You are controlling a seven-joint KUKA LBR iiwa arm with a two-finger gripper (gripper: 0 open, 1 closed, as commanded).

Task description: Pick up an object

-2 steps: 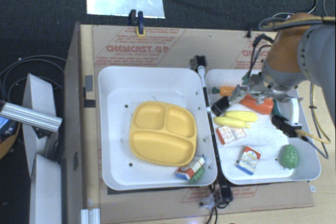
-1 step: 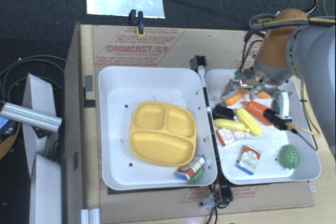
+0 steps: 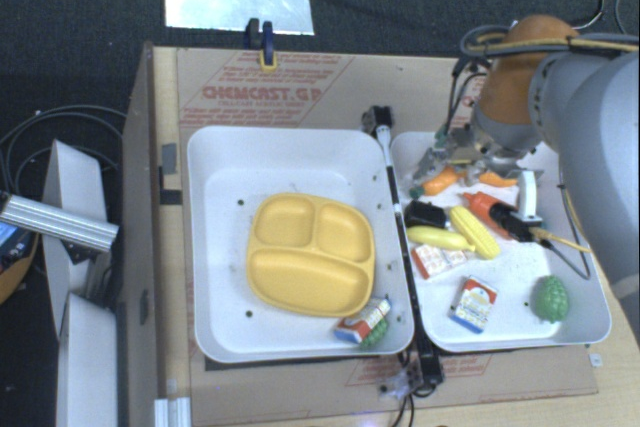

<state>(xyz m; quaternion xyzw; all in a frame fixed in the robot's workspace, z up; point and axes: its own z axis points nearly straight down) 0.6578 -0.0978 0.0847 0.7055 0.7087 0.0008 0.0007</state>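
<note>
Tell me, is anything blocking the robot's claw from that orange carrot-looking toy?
Nothing visible does. The end effector sits right above the orange carrot toy at the far end of the right bin, with no other item between them.

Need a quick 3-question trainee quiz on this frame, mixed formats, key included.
1. True or false: the yellow divided plate lies in the right bin.
2. Which item sits nearest the right bin's front right corner?
A. green round object
B. corn cob
C. small carton
3. Fill in: the hand is over the ____ corner of the right bin, close to an orange piece.

Key: 1 false, it lies in the left bin; 2 A; 3 back left.
</note>
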